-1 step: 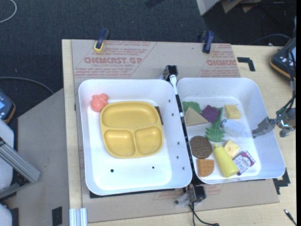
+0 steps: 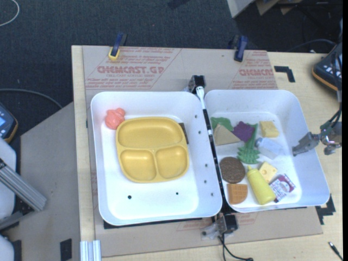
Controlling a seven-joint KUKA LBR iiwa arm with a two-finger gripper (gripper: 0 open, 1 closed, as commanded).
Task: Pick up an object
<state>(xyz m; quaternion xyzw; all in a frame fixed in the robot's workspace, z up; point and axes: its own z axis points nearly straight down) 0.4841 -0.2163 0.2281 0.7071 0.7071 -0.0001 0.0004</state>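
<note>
The objects to be picked lie in the right bin (image 2: 304, 110), grouped toward its left half. Along the far part of the group: a green wedge (image 2: 219, 124) over a tan slab (image 2: 226, 136), a purple grape cluster (image 2: 244, 130), and a yellow block (image 2: 268, 128). Below these, a green leafy piece (image 2: 249, 153) lies just beside a pale blue translucent item (image 2: 270, 147). A brown round cookie (image 2: 232, 169) sits near the bin's left wall. Toward the near edge: an orange waffle square (image 2: 237, 193), a yellow bottle (image 2: 259, 186) lying tilted, a small cheese cube (image 2: 267, 171), and a red-and-white packet (image 2: 281, 186).

The gripper (image 2: 304, 144) is at the right bin's right wall, apart from all objects. Nothing is visible between its fingers; whether they are apart or together cannot be told.

The left bin (image 2: 103, 162) holds a yellow three-compartment plate (image 2: 152, 148) at its centre. A pink toy (image 2: 115, 118) lies in the bin's far left corner, just beside the plate.

Both bins rest on a brown cardboard-covered bench (image 2: 136, 67), fixed by two clamps (image 2: 116, 47) at its far edge.
</note>
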